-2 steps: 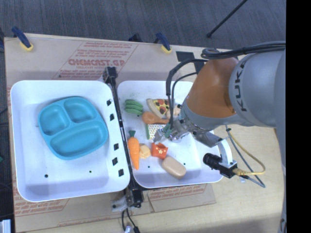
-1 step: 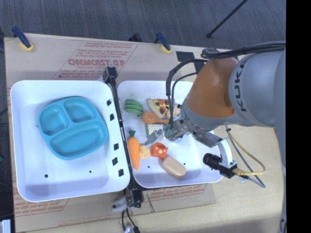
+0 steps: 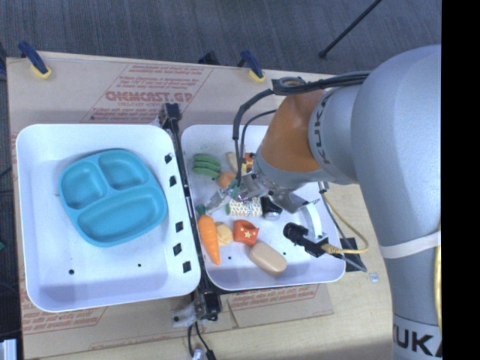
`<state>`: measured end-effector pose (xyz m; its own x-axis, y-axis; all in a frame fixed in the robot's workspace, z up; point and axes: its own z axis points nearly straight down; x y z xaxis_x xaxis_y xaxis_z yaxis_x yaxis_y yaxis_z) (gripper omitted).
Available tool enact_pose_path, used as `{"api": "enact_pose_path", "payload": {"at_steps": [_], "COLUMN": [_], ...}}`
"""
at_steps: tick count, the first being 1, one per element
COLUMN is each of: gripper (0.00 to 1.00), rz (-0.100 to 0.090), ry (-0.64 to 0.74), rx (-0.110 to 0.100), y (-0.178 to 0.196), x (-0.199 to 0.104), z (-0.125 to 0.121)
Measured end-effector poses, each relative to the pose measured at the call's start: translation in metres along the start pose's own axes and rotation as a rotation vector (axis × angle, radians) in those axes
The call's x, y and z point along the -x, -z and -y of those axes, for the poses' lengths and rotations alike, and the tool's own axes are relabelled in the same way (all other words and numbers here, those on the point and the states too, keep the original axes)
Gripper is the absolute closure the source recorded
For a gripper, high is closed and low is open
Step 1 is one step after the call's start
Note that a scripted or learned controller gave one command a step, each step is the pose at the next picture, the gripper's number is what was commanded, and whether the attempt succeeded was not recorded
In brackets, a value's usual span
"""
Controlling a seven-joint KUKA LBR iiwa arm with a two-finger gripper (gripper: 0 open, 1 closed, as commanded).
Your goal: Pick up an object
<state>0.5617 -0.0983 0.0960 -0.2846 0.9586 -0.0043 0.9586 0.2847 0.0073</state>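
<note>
the gripper [image 3: 238, 193] was low in the right bin [image 3: 330, 272], among toy food near a carrot [image 3: 208, 238]. i could not tell if it was open. a blue plate [image 3: 112, 196] lay in the left bin [image 3: 37, 276].

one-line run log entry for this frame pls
arm: over right bin | tool: down among the toys | near it: carrot, red pepper, green pod | left bin: blue plate | grasp: not confirmed

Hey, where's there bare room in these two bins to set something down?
Left bin: bare floor in front of the blue divided plate, toward its near wall, and a strip along its left wall. Right bin: crowded, with carrot, red toy, tan piece and the gripper among them.
</note>
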Motion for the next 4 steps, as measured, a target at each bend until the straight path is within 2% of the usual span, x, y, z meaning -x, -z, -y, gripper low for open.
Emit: {"api": "enact_pose_path", "payload": {"at_steps": [1,2,3,4], "gripper": [0.00,0.00,0.00,0.00], "rz": [0.003,0.008,0.012,0.008], "ry": [0.163,0.497,0.388,0.350], "rx": [0.007,0.001,0.009,0.006], "y": [0.001,0.001,0.002,0.001], "x": [0.005,-0.001,-0.005,-0.005], "z": [0.025,0.022,0.035,0.032]}}
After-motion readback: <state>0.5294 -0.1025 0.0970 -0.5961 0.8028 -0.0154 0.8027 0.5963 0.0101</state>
